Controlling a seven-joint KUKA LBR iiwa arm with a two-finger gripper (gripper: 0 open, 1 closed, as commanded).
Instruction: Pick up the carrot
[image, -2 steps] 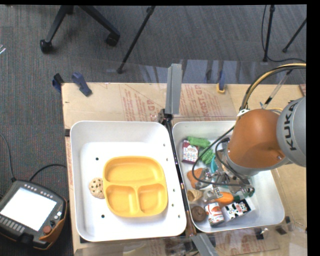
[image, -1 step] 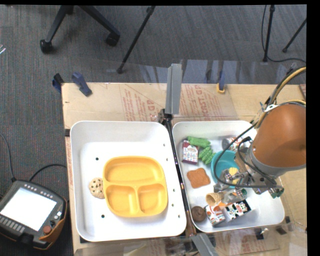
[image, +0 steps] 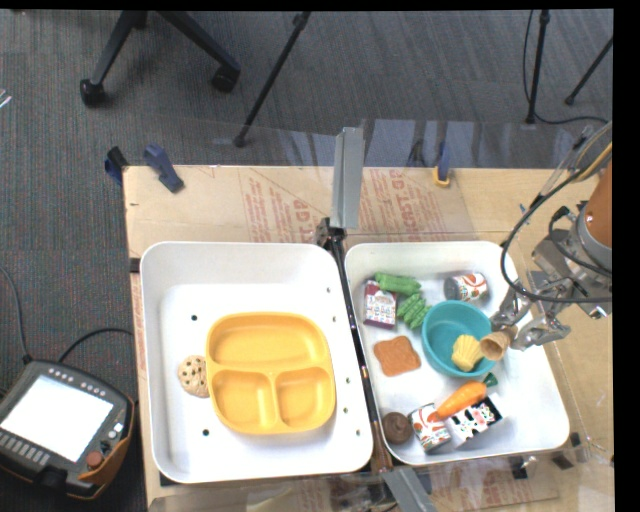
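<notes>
Hand (image: 528, 325) low over right bin (image: 545, 400); carrot (image: 462, 397) near, apart.

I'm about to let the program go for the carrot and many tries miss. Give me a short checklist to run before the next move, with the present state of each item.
1. Carrot in plain sight in the right bin: ok.
2. Carrot lying flat on the bin floor: not ok; it rests across the small cartons.
3. Room around the carrot: not ok; the teal bowl sits just above it and the cartons are under it.
4. Hand above the carrot: not ok; it is by the bowl's right rim, near a beige cone.
5. Hand free of any load: cannot tell.
6. Left bin's yellow tray and cookie off the path: ok.
</notes>
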